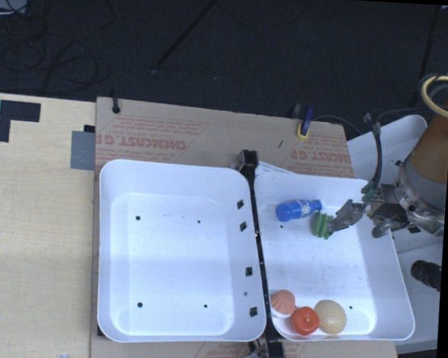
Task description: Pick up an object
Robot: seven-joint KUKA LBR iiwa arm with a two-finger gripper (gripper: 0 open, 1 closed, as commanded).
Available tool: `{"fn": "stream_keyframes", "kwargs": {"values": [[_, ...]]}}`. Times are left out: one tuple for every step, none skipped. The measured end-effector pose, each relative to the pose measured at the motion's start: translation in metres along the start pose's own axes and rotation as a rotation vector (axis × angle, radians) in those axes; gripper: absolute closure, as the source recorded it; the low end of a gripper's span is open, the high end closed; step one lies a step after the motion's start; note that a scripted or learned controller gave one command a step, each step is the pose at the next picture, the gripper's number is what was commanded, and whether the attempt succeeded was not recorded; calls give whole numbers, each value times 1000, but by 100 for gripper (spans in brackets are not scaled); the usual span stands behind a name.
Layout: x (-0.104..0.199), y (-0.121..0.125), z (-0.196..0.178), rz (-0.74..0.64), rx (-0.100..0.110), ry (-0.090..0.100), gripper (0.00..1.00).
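Two shallow white plastic bins sit side by side on a sheet of brown cardboard (212, 131) printed with red letters, itself lying on a pale wooden bench (29, 237). Smooth and glossy, the left bin (111, 205) has rounded corners and a few small dark holes in its floor. A black clip strip (254, 238) runs along the seam between the two. In the right bin (387, 301), a blue bottle (297, 209) lies on its side near the far edge, and a small green ribbed piece (322, 224) rests just beside its right end. Near the front edge lie three rounded things close together: a pale pink ball (283, 301), a red tomato-like one (304, 320) and a cream, dimpled ball (331, 316). At the right edge, the gripper (349, 215) reaches in, its dark metal fingers against the green piece; whether they are open or clamped cannot be told.
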State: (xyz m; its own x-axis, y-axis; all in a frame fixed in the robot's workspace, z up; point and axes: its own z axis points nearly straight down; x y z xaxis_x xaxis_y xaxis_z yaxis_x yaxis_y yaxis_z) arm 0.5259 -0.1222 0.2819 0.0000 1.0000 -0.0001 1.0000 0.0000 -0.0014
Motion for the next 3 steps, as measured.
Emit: {"fn": "stream_keyframes", "kwargs": {"values": [[27, 29, -88, -5, -10, -1, 0], [-8, -17, -80, 3, 3, 0, 0], [-7, -15, -89, 0, 3, 0, 100]]}}
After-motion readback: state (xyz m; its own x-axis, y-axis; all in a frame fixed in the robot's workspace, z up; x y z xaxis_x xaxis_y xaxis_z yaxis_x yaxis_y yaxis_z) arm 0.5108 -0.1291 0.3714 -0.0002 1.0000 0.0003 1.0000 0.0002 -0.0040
